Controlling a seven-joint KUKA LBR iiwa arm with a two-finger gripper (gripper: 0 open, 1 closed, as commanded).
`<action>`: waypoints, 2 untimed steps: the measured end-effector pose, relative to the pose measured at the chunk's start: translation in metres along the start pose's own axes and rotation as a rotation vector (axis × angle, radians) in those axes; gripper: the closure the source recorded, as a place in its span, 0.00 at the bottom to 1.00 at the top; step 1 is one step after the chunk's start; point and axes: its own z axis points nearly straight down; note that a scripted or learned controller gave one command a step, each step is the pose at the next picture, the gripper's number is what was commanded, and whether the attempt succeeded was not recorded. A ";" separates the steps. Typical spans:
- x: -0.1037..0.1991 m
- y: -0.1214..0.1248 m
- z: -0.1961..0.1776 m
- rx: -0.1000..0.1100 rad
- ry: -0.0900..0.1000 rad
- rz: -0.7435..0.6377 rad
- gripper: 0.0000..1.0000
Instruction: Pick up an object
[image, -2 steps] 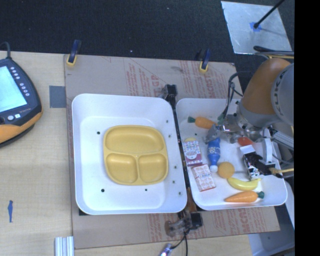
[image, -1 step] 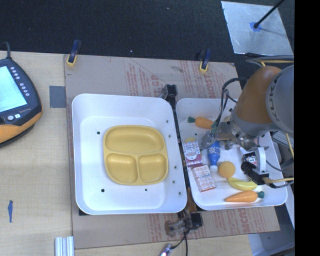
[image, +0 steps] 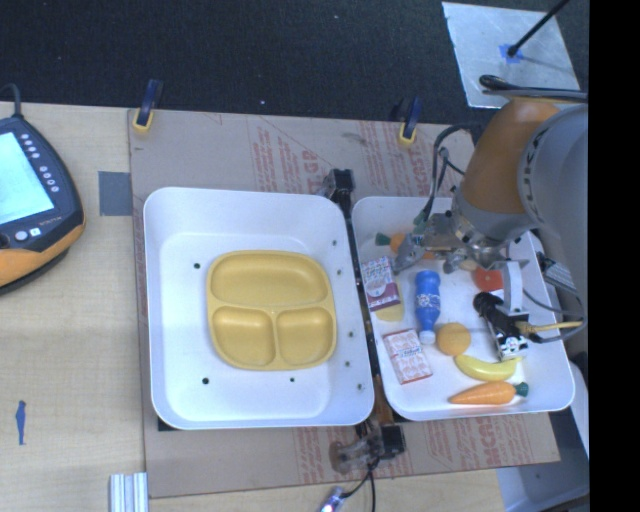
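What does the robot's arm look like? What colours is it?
The thick, rounded grey robot arm has a shiny orange band above the wrist. Thin black cables loop beside it. At its end sits a small metal hand made of silvery-grey parts, much thinner than the arm.

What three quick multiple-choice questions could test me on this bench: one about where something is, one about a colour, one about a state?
1. Where does the yellow divided tray lie?
A. left bin
B. right bin
C. bare bench

2. What colour is the bottle?
A. green
B. blue
C. black

3. How does the bottle rest?
A. upright
B. lying on its side
C. leaning on the banana

Answers:
1. A, it sits inside the left bin.
2. B, its body is blue with a white cap.
3. B, it lies flat on the right bin floor, apart from the banana.
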 end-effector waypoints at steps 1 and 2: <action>-0.008 0.045 0.015 -0.003 0.000 -0.003 0.00; -0.007 0.043 0.005 0.013 0.006 -0.006 1.00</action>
